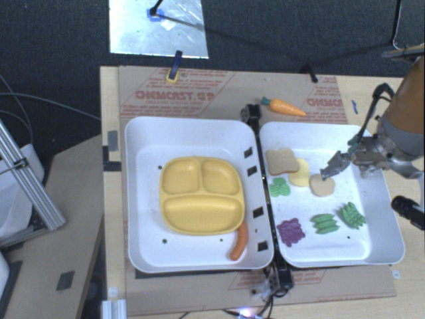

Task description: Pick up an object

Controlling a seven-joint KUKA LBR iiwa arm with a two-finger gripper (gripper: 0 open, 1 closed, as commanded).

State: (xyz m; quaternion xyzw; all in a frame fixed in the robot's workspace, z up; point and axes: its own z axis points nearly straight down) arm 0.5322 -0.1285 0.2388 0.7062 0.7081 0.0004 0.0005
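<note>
Two shallow white plastic bins sit side by side on a worktop (113,98) covered with brown cardboard printed "CHEMCAST" in red.

Left bin (143,178): one yellow plate (201,195), smooth, with rounded corners and three compartments; one orange sausage (239,241), curved and glossy, lying just below the plate's lower right corner.

Right bin (382,244): seven toy food items. One tan bread slice (281,161), matte, partly overlapping one pale yellow disc (302,173). One beige round cookie (323,187). One dark green ruffled leaf (279,188). One purple lumpy cluster (290,231). One green bean pod (325,223), ribbed. One green ridged leaf (352,215).

One orange carrot (284,107) with a green tip lies on the cardboard above the right bin, outside both bins.

The gripper (330,170) is over the right bin, its tip directly above the cookie and near the yellow disc. Jaws: cannot tell whether spread or pressed together; no item is visible between them.
</note>
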